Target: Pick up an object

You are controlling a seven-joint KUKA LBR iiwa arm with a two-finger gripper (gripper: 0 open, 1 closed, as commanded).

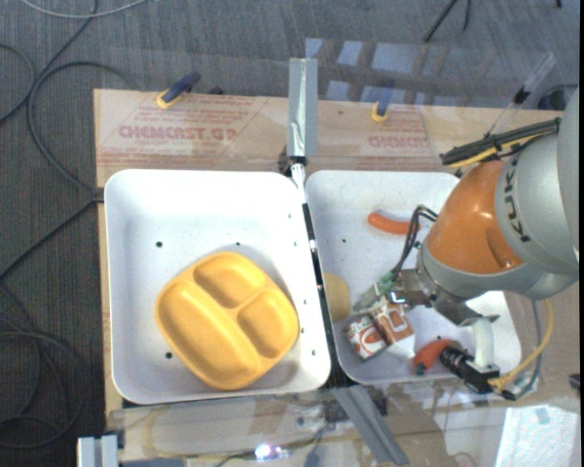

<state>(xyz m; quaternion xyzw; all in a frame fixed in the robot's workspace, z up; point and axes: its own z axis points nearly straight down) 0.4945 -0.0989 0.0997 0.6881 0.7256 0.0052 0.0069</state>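
A yellow three-compartment plastic tray (228, 319) lay in the left white bin (127, 261). In the right white bin (346, 197), a small red-and-white carton (374, 335) sat just below my end effector (397, 295); whether it was open or closed I could not tell. An orange carrot-shaped piece (387, 223) lay beyond.

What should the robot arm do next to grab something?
Probably lower a little onto the red-and-white packet. The gripper sits right at the packet's upper edge in the right bin, with the yellow tray far off in the left bin. The packet is the nearest thing to try.
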